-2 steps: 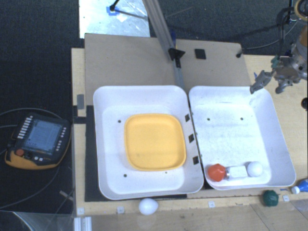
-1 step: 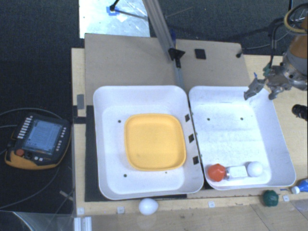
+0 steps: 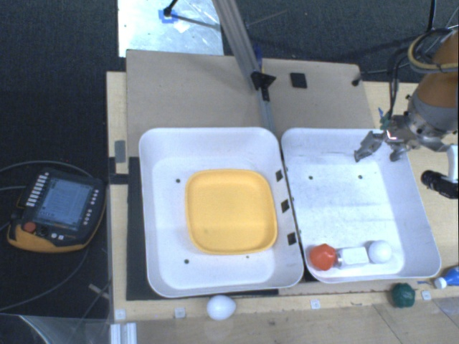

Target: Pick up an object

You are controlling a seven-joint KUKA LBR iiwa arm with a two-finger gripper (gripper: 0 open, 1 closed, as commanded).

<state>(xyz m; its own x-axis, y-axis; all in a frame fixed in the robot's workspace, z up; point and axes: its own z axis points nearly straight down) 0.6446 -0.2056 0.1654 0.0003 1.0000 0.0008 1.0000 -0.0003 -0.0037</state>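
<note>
Camera view, looking down on bench. Two-finger gripper (image 3: 378, 147) at upper right of frame, over far edge of right shallow white bin (image 3: 358, 213); fingers spread apart, nothing between them. Candidate objects at lower right of frame, along near wall of that bin, well apart from gripper: orange-red round ball (image 3: 323, 256), touching small white block (image 3: 353, 256), then white round ball (image 3: 379, 251). Task judged barely begun: no object grasped or lifted; approach, closing and lift all left. Left shallow white bin (image 3: 161, 213) at frame centre, bearing square yellow plastic plate (image 3: 232, 210). Outside bins, on bench's near edge: white egg-shaped object (image 3: 221, 307), dark green ball (image 3: 402, 294). Surface: tan bench top (image 3: 193, 88). Room: dark carpeted floor, handheld control pendant (image 3: 56, 210) at left of frame.
</note>
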